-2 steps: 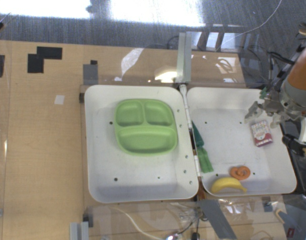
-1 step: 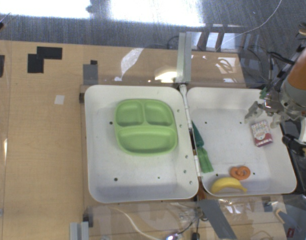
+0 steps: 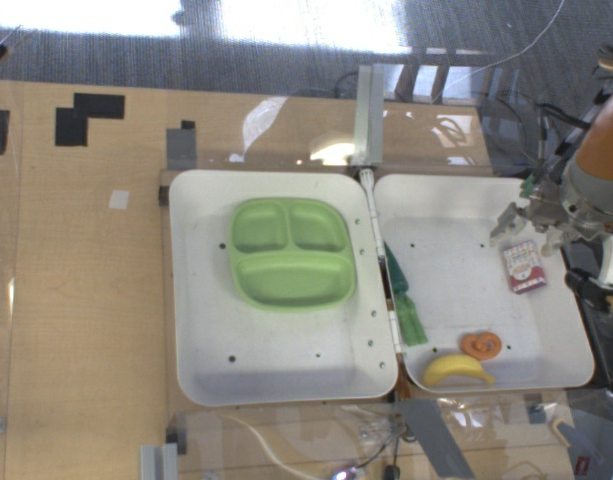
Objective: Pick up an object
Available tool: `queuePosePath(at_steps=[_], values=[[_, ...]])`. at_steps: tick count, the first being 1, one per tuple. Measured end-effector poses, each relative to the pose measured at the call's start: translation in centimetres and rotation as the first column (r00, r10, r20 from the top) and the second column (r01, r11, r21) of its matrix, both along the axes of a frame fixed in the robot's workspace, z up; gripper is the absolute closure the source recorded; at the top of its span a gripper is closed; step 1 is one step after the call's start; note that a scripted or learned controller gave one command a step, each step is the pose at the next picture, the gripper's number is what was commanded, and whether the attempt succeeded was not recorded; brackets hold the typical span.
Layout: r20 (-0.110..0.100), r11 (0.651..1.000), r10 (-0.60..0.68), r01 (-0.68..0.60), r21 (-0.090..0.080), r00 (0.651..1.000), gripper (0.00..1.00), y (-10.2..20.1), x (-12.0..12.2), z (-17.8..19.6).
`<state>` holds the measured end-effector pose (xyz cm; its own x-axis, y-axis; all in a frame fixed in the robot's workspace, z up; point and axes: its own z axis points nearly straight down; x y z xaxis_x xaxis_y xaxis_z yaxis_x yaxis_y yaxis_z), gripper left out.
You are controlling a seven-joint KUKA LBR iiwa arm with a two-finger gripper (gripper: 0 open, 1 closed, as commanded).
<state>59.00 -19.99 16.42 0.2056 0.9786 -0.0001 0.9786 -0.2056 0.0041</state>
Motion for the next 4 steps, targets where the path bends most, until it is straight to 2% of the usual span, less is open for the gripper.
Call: queuePosePath(at_steps=[1,2,3,4], values=[[0.003,0.983,-0.182,0.182,0.011,0.983,0.0,1.5,2.2,-6.4],[0.003,1.0,-0.005,0.005,-0.001,1.0,0.0,0.5,6.1,0.4],[0.007,1.0,0.002,-0.002,-0.004,1.0,1.0,0.6,6.3,1.6],[0.007,1.0,0.003,-0.003,-0.005,1.0,0.0,0.7,6.3,1.6]])
